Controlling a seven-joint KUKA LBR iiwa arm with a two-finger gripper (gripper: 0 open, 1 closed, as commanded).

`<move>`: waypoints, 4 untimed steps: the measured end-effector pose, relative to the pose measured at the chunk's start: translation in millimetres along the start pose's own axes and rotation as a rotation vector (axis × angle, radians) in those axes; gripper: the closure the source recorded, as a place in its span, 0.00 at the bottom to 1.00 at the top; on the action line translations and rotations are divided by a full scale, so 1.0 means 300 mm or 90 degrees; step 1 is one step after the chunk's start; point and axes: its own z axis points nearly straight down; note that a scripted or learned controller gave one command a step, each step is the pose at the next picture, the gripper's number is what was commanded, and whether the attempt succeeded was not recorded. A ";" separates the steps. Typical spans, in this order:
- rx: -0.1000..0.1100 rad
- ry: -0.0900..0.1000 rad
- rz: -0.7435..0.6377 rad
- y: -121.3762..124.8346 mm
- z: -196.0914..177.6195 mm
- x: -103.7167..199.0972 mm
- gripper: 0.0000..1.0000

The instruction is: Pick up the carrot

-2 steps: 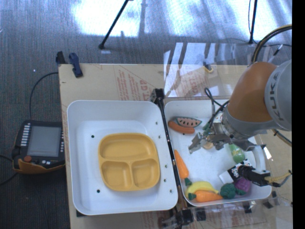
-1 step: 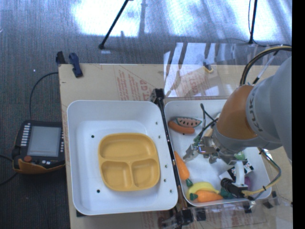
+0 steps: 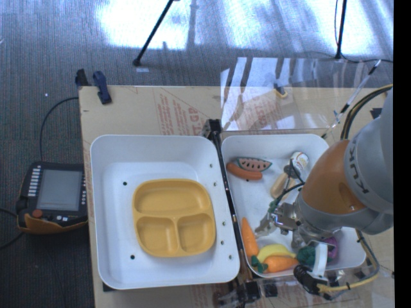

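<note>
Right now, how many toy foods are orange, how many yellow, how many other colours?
Orange: 2, the carrot and a second carrot.
Yellow: 1, the banana.
Other colours: 2, the watermelon slice and a tan piece.
Total: 5 that I can make out; the arm hides some.

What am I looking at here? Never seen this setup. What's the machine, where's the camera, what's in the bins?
One camera, fixed above the bench, looks down at a slant. The grey robot arm with the orange band reaches in from the right; its hand hangs low over the right white bin, and whether it is open or shut is not clear. That bin holds toy food: an orange plastic carrot, a yellow banana, a watermelon slice and a few other pieces. The left white bin holds a yellow divided plate. Nothing is seen between the hand's fingers.
</note>
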 end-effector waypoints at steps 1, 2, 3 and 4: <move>0.005 0.002 0.005 -0.002 -0.028 -0.004 1.00; 0.005 0.002 0.007 -0.003 -0.027 -0.005 0.00; 0.011 0.003 0.009 -0.007 -0.054 -0.006 1.00; 0.011 0.003 0.010 -0.007 -0.053 -0.007 0.00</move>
